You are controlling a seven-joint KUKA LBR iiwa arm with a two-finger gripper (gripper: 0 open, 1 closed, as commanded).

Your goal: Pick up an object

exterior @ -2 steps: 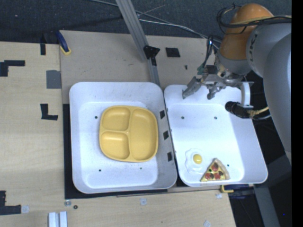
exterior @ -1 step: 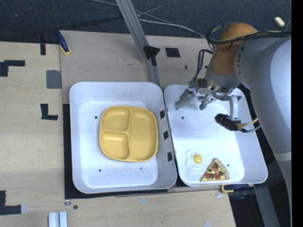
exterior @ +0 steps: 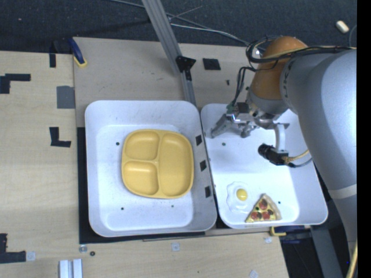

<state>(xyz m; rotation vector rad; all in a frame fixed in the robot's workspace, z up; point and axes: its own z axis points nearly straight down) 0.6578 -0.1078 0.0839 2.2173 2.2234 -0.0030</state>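
A toy fried egg (exterior: 237, 195) and a toy pizza slice (exterior: 264, 209) lie side by side at the near end of the right bin (exterior: 253, 175). A yellow divided plate (exterior: 157, 163) rests in the middle of the left bin (exterior: 104, 155). My gripper (exterior: 232, 131) hovers over the far left part of the right bin, well beyond the egg. It is open, its two fingers spread, with nothing between them. The grey arm with its orange band (exterior: 272, 77) covers the bin's far right corner.
A slanted metal post (exterior: 168, 36) comes down from the top to the gap between the bins. A black cable plug (exterior: 272, 153) hangs below the wrist over the right bin. Tape marks dot the wooden bench (exterior: 35, 172) on the left.
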